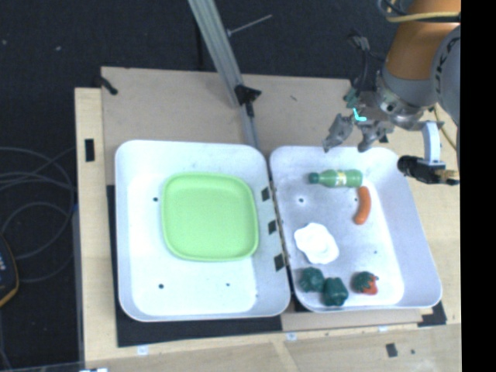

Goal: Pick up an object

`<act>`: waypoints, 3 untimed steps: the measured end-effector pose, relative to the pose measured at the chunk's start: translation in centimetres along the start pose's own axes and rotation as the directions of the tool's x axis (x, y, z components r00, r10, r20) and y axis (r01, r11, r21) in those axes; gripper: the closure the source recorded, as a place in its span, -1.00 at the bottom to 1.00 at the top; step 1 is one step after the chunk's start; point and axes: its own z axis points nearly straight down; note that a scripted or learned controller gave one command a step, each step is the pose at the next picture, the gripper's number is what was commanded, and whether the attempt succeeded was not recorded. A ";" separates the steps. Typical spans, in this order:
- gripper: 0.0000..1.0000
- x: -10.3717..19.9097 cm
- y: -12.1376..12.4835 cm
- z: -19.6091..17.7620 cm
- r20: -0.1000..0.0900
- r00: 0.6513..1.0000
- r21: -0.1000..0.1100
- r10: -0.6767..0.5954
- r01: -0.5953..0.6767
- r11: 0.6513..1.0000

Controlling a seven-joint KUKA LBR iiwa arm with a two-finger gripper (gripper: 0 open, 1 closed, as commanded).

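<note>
My gripper [354,138] hangs above the far edge of the right bin [407,231], its two fingers spread apart and nothing between them. Just below it a green bottle [336,178] lies on its side. An orange sausage-shaped piece [362,205] lies to the bottle's lower right. A white lumpy object [316,243] sits mid-bin. Near the front edge are two dark green pieces [324,285] and a red and green piece [366,284].
The left bin [132,231] holds a light green square plate [209,216]. A grey slanted pole [221,45] rises behind the bins, ending at a clamp near their shared far corner. A black fitting [422,169] sits at the right bin's right rim.
</note>
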 end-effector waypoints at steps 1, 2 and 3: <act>-1.00 0.0 0.0 0.0 0.000 1.000 0.000 0.000 0.000 1.000; -1.00 0.5 0.7 5.6 0.000 1.000 0.005 -0.001 0.001 1.000; -1.00 0.2 1.2 10.1 0.001 1.000 0.004 0.000 0.000 1.000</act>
